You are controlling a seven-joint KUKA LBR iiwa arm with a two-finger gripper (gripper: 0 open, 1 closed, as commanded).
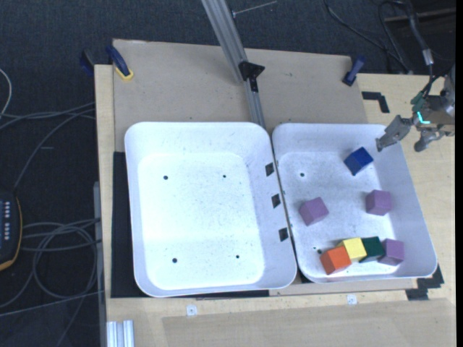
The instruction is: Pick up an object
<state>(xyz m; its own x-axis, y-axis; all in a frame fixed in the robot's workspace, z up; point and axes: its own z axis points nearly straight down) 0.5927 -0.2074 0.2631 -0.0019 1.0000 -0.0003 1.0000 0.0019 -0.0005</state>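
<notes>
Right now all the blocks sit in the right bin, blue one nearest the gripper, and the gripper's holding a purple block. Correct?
Not quite. The gripper holds nothing: the camera view shows its fingers open with no block between them, at the right bin's upper right edge. The rest stands: all blocks lie in the right bin, and the blue block is nearest the gripper.

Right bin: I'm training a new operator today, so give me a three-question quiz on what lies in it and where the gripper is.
1. How many purple cubes lie in the right bin?
2. True or false: the gripper holds the blue cube.
3. Which cube touches the orange cube? A blue, B yellow, C green

Key: 1. three; 2. false, its open fingers are apart from the cube; 3. B
</notes>
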